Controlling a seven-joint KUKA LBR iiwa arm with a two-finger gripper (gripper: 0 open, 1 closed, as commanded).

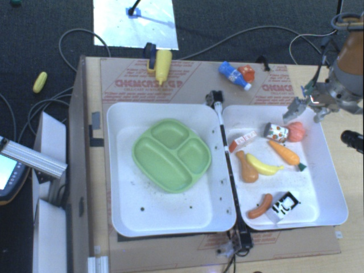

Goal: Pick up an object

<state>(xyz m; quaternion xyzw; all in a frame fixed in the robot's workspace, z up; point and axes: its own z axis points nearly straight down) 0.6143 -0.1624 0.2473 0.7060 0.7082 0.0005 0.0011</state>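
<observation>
Two white bins sat side by side on the tabletop. The left bin (122, 209) held a green divided plate (172, 154). The right bin (327, 175) held a can (276, 132), tomato (297, 131), carrot (284, 152), banana (264, 166), drumstick (247, 167), sausage (260, 206) and black-and-white box (284, 204). The gripper (307, 110) hovered over that bin's far right corner, its fingers spread open, holding nothing.

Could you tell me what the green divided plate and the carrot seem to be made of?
The green divided plate looks like moulded plastic with a matte finish: uniform colour, soft rounded compartment edges. The carrot seems a plastic toy: flat, even orange with a slight sheen, though rubber is possible.
</observation>
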